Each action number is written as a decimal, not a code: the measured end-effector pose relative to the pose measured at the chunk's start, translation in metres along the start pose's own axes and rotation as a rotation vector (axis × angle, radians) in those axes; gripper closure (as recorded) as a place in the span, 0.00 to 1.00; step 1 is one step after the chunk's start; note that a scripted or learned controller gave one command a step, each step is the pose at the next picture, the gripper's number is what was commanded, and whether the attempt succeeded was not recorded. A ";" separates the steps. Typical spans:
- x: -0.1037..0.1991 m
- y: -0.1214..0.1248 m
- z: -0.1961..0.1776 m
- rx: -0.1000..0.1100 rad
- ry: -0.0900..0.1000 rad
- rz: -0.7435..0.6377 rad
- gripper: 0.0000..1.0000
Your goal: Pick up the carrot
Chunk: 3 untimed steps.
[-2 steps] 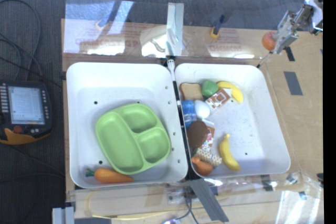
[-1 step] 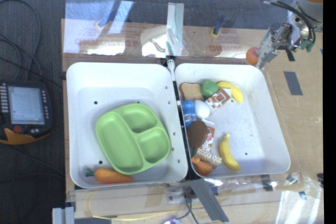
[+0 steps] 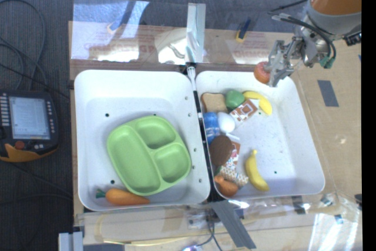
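The carrot [image 3: 124, 197], orange with a small green top, lies on its side in the left bin [image 3: 88, 126], at the front edge just below the green divided plate [image 3: 150, 154]. My gripper [image 3: 275, 72] hangs far from it, over the back right corner of the right bin [image 3: 299, 144], pointing down. A small round red-orange item [image 3: 262, 73] sits right against the gripper's left side at the bin's back rim. Whether that item is gripped is not clear.
The right bin holds several toy foods: two bananas [image 3: 256, 171], a bread slice [image 3: 214, 102], a green item [image 3: 234, 97], a white egg [image 3: 226, 123], a brown round piece [image 3: 220, 150] and small boxes. A teach pendant [image 3: 26, 120] lies left of the bench.
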<state>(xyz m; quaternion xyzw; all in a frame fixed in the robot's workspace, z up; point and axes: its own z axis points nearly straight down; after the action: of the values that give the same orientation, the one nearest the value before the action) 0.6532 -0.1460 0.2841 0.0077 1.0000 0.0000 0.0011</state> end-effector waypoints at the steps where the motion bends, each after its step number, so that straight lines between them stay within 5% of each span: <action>1: -0.013 -0.036 -0.007 0.002 -0.002 -0.001 1.00; 2: -0.004 0.008 -0.020 0.001 -0.003 -0.110 1.00; 3: 0.000 0.028 0.042 -0.002 0.001 -0.367 1.00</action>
<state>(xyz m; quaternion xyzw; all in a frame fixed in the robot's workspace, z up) 0.6539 -0.1182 0.2422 -0.1750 0.9846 0.0006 0.0005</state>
